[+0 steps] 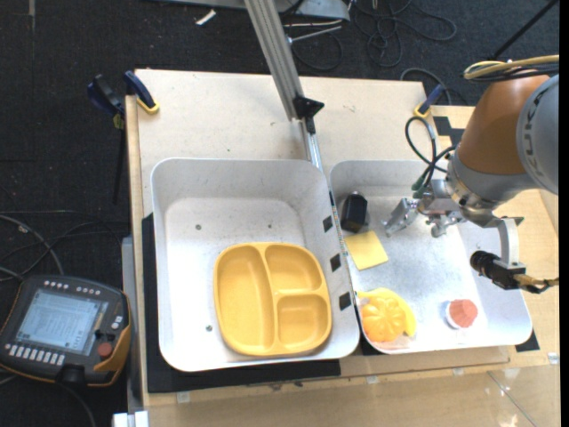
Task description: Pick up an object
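Note:
The right bin (498,314) holds a small black block (354,210) at its back left. Beside that lies a flat yellow square (367,250). An orange-yellow round object (386,317) sits at the front left, and a small red round piece (462,312) at the front right. My gripper (416,219) hangs over the back middle of this bin, right of the black block. Its metal fingers stand open, with nothing between them.
A yellow divided plate (271,298) lies in the left bin (178,238). A slanted metal bar (276,43) runs down to the wall between the bins. A teach pendant (62,323) sits off the bench at the left.

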Available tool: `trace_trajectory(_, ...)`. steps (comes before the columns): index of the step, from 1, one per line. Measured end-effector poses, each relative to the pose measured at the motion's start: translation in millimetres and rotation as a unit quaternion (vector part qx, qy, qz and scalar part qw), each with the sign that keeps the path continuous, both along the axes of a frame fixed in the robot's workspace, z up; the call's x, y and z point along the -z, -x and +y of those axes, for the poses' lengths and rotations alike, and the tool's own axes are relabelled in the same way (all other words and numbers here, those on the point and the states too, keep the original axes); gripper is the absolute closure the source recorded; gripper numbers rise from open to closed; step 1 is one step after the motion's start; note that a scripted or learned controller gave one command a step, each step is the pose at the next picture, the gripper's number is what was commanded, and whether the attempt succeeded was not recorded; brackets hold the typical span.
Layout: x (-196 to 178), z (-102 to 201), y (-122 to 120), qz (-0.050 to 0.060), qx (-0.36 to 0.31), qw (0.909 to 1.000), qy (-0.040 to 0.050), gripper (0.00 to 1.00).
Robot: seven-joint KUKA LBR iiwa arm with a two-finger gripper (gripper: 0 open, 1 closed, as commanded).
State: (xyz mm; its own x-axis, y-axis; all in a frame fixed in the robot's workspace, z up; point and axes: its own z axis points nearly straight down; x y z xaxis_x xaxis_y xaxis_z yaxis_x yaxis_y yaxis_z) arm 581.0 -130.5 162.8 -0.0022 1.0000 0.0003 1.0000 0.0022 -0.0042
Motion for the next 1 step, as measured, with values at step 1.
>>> trace_trajectory(1, 43.9, -1.7, 3.6, 0.000, 0.001, 1.0000, 0.0000, 0.00)
